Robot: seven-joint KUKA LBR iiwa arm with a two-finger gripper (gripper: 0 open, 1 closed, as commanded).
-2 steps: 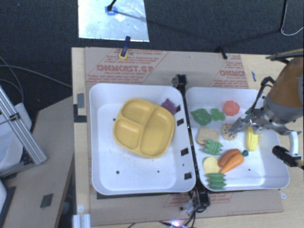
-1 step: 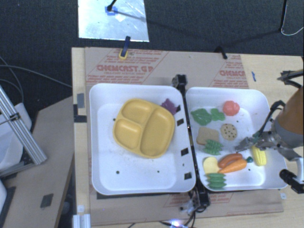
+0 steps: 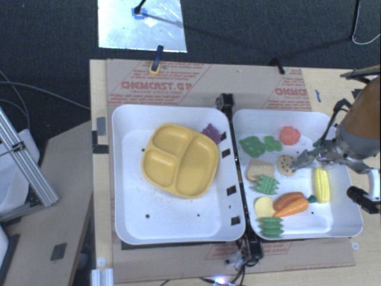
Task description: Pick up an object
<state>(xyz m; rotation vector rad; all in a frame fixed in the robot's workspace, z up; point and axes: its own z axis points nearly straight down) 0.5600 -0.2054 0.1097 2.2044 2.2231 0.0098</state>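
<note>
Toy food, small and by the look of it light moulded plastic, fills the right bin [image 3: 345,222], and any piece there would serve as the object to pick. Going from the biggest thing down: the desk [image 3: 196,79] carries two white bins side by side. The left bin [image 3: 128,213] holds a yellow divided plate [image 3: 180,159] with a small purple piece [image 3: 211,132] just beyond its far edge. The arm [image 3: 363,121] reaches in from the right, and its tool [image 3: 306,158] hangs over the middle of the right bin, close above a round speckled cookie [image 3: 286,165]; whether the tool is spread or pressed together I cannot tell.

Around it lie green leaves [image 3: 259,144], a red tomato [image 3: 290,135], a bread slice [image 3: 259,170], a corn cob [image 3: 321,185], a carrot [image 3: 291,204] and a pea pod [image 3: 271,226].

The cookie is probably stiff, smooth and a little slippery, lying flat, so a grip across its edges looks better than one on its faces. The corn cob, just beside, seems easier: long and ribbed, best taken across its narrow middle.
</note>
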